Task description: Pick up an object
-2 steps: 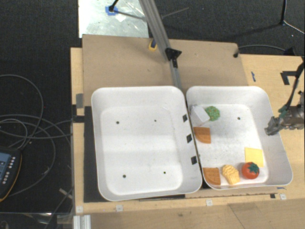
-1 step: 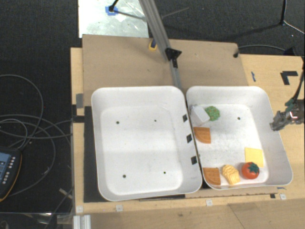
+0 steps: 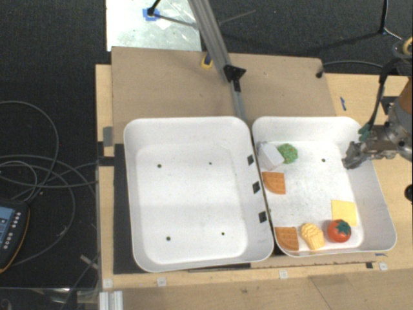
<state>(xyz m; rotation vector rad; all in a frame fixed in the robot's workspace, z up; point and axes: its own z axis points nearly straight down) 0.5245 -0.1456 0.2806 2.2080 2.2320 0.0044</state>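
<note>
Gripper [image 3: 353,155] over right bin [image 3: 322,134] at its right rim; grip state cannot be told. Inside: broccoli [image 3: 288,152], white block [image 3: 270,154], two waffles [image 3: 274,183] [image 3: 287,238], fries [image 3: 312,236], tomato [image 3: 339,230], cheese [image 3: 344,210]. Left bin [image 3: 187,128] alongside.

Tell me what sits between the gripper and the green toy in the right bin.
Nothing: in the camera view, bare white bin floor runs from the gripper at the right rim to the green toy, which lies beside a white block.

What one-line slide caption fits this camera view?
Gripper over the right bin's right rim; toy foods, including a tomato, lie inside.
</note>
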